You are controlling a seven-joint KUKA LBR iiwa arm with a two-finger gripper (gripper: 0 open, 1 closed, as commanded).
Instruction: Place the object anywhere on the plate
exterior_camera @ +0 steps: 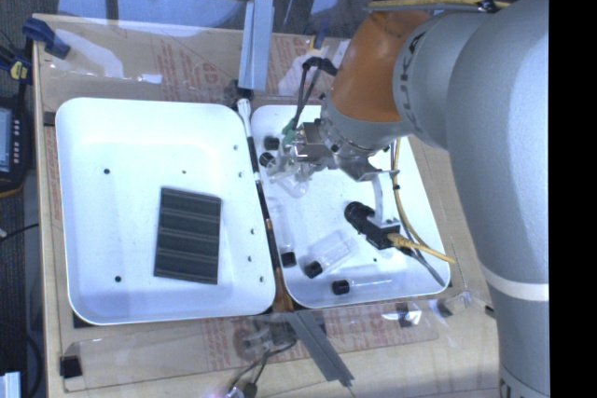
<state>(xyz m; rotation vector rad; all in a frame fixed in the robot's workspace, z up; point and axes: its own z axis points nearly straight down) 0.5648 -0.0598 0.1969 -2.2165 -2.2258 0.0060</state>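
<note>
Grey arm [466, 107] with its orange band is reaching in from the right and taking up most of that side, bending down over the right bin [424, 247]. Left bin [93, 135], the next largest thing, is sitting beside it, the two white bins touching along their inner edges, and it is holding a dark ribbed rectangular plate [189, 235] lying flat toward its near middle. The right bin is holding several small things: a clear plastic object [331, 249] is lying near the middle toward the near side, a clear tube with a black cap [359, 283] is resting along the near wall, and small black pieces [312, 268] are sitting close to the bin's left near corner. A black cylindrical part [364, 221] with a yellow cable is hanging over the right portion of this bin. The gripper [291, 165] is hovering low over the far left part of the right bin, just beside the divide between the bins; something clear and faint is showing below it, but whether the gripper is clenched, released, or grasping anything I cannot tell. The plate is lying well apart from the clear objects, which are all staying within the right bin.
</note>
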